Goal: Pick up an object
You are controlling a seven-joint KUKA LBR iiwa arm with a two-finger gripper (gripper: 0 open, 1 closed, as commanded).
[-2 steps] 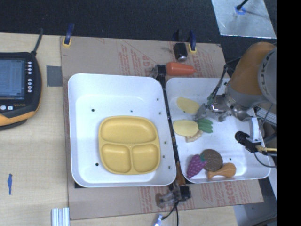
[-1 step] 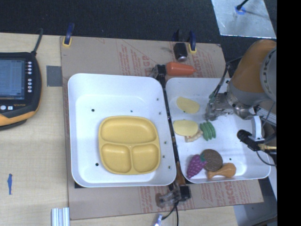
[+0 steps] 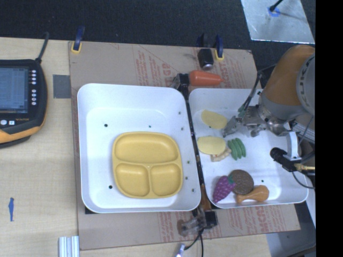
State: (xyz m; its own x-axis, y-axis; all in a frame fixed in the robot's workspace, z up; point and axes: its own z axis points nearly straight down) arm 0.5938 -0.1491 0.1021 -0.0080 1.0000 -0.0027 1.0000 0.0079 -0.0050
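Arm enters from the right, orange band above the wrist over the right bin [image 3: 278, 103]. Gripper [image 3: 234, 128] sits low inside that bin, near its upper middle, fingers pointing left. From this angle the fingertips blur into the metal of the wrist; cannot tell whether the jaws are open or closed, and nothing is seen between them.

Objects, placed from the jaws:
- Pale yellow slice [image 3: 214, 119]: just left of the jaws and a little above, near but apart as far as can be judged.
- Green ridged piece [image 3: 236, 148]: directly below the jaws, near, lying roughly upright in the view.
- Second yellow slice [image 3: 211, 144]: below and left of the jaws, resting over a tan piece [image 3: 220, 155] that pokes out at its lower right, touching the green piece's left side or nearly so.
- Brown round piece [image 3: 241, 181]: well below the jaws, toward the bin's lower edge.
- Purple grape cluster [image 3: 222, 188]: below and slightly left, touching the brown round piece's left side.
- Orange-tan piece [image 3: 253, 195]: lowest in the bin, just under the brown round one.

Left bin [image 3: 91, 143]: well left of the jaws, holds a yellow divided plate [image 3: 147, 164] with three compartments.

An orange carrot-like item [image 3: 203, 78] lies above the jaws, outside the bins on the cardboard. Teach pendant [image 3: 19, 100] far left on the bench.
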